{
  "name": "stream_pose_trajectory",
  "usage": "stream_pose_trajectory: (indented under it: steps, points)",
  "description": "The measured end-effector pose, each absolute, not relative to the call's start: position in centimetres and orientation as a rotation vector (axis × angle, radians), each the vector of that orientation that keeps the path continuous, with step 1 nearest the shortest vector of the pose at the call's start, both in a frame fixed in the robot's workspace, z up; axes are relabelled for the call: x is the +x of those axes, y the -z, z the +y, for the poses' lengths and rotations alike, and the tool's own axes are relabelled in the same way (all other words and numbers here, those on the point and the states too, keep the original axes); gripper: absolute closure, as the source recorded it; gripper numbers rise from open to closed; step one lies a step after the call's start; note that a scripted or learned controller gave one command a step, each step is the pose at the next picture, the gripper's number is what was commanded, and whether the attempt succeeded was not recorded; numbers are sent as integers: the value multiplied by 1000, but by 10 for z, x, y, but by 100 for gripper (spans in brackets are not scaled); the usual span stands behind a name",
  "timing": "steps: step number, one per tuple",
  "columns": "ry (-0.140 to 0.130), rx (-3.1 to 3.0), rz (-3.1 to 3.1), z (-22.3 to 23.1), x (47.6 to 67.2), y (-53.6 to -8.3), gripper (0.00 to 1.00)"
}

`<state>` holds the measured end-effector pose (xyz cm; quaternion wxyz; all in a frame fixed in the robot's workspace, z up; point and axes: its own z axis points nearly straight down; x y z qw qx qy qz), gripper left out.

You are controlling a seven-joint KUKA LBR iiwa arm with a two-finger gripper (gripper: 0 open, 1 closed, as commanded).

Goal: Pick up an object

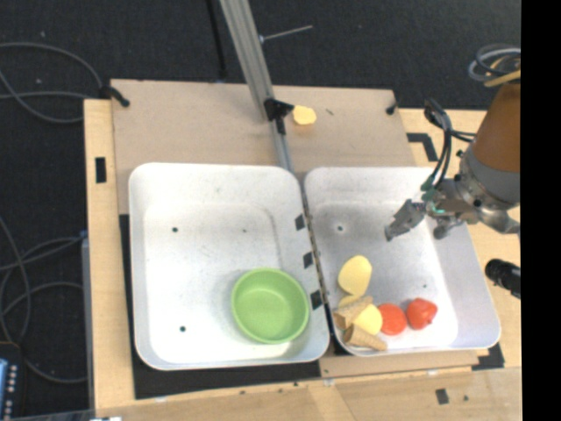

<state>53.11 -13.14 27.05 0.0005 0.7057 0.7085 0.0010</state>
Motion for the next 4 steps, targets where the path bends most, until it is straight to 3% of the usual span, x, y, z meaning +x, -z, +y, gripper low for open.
stream_pose_trajectory:
  steps: [1,2,4]
  points:
    - [-3,2218,2224,-132,531,-271,0]
    - [6,2224,2220,-131,540,-221,0]
    - [7,2225,2222,-130,525,-126,0]
